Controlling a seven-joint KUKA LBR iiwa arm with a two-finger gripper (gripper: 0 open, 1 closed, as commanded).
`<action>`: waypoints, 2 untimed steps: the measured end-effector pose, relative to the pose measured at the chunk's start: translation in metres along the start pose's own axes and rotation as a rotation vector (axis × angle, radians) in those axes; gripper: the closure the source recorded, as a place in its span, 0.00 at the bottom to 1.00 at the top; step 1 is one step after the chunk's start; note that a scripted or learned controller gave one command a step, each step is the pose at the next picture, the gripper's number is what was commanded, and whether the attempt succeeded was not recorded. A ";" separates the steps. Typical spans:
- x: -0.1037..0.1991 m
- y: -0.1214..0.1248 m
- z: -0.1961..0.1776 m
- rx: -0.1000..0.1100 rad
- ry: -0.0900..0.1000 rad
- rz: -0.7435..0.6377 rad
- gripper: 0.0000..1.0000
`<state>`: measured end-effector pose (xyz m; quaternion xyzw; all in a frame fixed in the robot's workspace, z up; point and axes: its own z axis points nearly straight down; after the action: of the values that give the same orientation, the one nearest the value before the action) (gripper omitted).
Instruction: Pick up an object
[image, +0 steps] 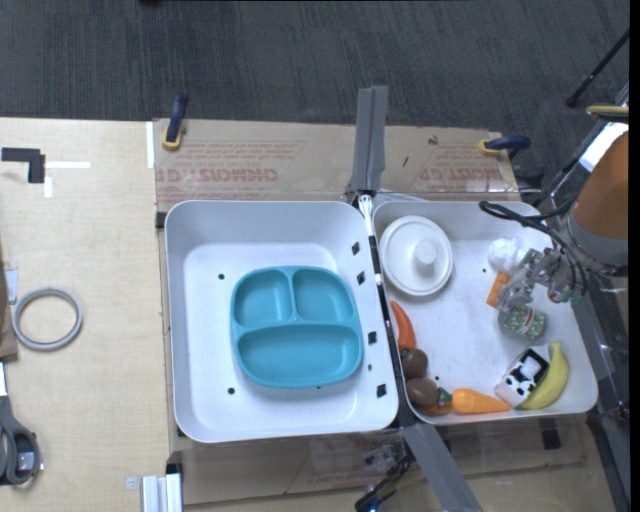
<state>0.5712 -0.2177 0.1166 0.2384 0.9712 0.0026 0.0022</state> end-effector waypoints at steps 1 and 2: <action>0.009 0.011 0.025 0.005 0.002 0.056 0.00; 0.058 0.022 0.025 0.006 0.002 0.187 0.00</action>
<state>0.5298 -0.1715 0.0921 0.3282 0.9446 0.0002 0.0005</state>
